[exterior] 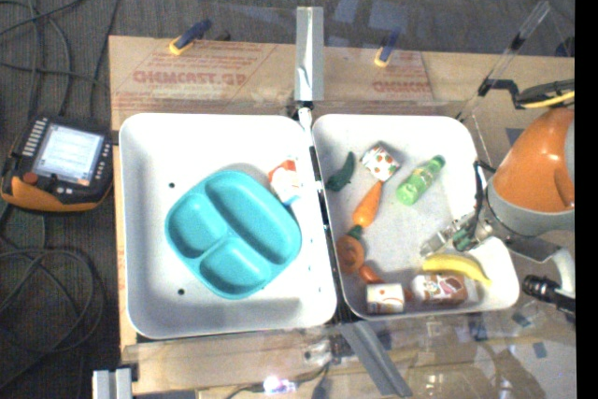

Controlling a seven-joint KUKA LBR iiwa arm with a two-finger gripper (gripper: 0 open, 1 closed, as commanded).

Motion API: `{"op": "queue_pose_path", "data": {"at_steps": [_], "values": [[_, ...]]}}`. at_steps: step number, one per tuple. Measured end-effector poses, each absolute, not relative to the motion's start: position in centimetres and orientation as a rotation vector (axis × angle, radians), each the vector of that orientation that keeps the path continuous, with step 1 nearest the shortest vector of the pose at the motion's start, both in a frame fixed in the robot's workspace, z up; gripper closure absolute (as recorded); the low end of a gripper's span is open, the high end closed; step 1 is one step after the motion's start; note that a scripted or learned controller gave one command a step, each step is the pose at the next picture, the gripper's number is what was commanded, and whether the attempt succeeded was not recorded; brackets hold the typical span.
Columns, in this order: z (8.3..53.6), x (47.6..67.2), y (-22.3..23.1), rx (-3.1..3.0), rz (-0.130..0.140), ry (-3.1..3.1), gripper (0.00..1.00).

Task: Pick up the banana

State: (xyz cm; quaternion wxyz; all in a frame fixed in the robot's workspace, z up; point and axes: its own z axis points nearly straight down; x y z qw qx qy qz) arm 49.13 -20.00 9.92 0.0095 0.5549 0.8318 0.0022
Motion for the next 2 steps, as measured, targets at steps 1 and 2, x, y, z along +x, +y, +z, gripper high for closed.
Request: {"op": "queue_pose_path", "data": {"at_steps": [1, 2], "values": [[9.9, 49.1, -20.0, 1.733, 0.007, 2.598, 0.0], [9.2, 49.3, -21.3, 2.034, 0.029, 2.391, 0.0]]}}
